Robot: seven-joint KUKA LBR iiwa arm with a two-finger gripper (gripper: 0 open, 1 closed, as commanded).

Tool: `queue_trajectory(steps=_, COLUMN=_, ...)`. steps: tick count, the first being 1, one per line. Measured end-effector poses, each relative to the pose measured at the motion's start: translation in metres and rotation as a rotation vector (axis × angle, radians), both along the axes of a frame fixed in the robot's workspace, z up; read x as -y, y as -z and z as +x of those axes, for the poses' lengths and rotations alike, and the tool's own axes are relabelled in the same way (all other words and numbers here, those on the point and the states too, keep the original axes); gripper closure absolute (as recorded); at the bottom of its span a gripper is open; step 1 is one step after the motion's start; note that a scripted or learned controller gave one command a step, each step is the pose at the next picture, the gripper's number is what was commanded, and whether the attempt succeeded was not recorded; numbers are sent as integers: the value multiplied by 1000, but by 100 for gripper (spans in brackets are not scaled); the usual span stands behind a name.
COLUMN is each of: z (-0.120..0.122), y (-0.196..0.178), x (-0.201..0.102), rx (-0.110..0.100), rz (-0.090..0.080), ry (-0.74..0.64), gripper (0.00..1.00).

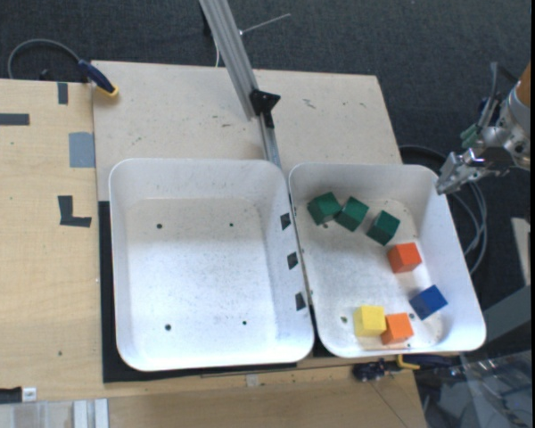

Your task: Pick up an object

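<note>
The right bin (446, 230) holds several small blocks. Three green blocks (353, 213) lie in a row near its far side. Below them an orange cube (405, 257) rests near the right wall, then a blue cube (428, 300). A yellow cube (370, 319) and a second orange cube (398, 327) touch each other at the front edge. My gripper (453, 176) hangs outside the bin, just past its far right corner and above the rim, with nothing seen in it.
The left bin (125, 239) sits beside the right one, sharing a middle wall. A grey metal rail (232, 43) runs from the top down to the bins' junction. Cables lie right of the bench.
</note>
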State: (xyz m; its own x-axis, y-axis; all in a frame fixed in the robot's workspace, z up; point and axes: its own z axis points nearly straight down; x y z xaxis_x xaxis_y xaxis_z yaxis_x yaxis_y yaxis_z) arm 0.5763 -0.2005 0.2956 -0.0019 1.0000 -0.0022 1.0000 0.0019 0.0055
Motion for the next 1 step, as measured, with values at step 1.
queue_trajectory(steps=1, z=4, y=17, x=-57, rx=-7, rz=3, ry=-4, gripper=100)
